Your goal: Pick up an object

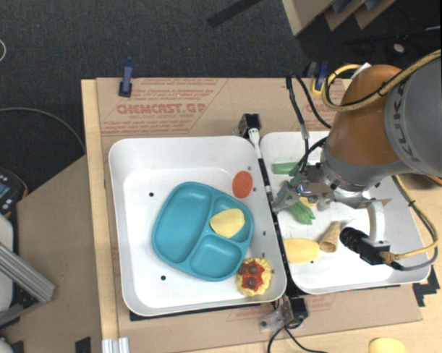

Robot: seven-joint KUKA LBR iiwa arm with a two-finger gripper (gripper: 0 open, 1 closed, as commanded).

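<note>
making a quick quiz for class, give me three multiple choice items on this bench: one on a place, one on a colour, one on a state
1. Where does the yellow food piece in the left bin lie?
A. in a compartment of the divided plate
B. on the bin floor beside the plate
C. on the cardboard

2. What colour is the divided plate?
A. red
B. teal blue
C. black

3. How does the ice cream cone in the right bin lie?
A. upright on its tip
B. on its side
C. stacked on the plate

Answers: 1 A, it rests inside the plate's right compartment. 2 B, the plate is teal throughout. 3 B, it lies flat on the bin floor.
</note>
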